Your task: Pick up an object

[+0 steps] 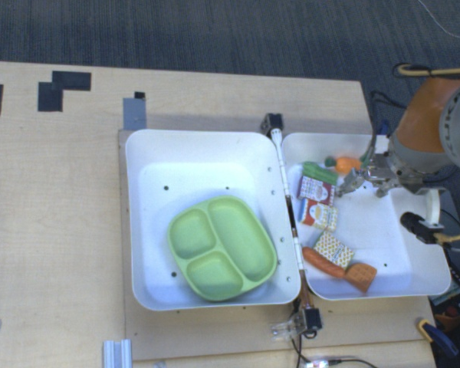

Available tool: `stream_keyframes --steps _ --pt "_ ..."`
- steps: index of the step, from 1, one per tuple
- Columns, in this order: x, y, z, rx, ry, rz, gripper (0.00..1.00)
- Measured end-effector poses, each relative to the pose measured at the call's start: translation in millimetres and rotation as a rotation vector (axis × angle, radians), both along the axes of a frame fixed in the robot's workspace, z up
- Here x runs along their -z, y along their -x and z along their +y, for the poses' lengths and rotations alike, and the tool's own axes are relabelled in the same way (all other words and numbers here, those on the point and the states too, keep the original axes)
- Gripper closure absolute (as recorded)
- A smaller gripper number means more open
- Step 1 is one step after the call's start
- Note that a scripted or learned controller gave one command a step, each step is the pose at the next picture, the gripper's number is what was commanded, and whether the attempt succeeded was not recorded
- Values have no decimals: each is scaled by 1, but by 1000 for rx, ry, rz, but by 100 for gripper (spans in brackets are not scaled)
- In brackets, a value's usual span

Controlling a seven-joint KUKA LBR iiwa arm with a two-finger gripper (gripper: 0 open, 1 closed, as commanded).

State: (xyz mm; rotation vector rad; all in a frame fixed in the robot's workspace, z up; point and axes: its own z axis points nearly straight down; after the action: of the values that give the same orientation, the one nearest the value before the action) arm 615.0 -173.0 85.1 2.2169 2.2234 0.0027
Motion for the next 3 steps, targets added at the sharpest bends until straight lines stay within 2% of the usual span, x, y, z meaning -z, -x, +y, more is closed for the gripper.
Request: stream_keyframes --steps 1,2,3 --pt "-2 127 21 1 1 -2 0" --pt "-3 125 61 5 10 -12 0" --pt "-13 123 63 1 6 -15 100"
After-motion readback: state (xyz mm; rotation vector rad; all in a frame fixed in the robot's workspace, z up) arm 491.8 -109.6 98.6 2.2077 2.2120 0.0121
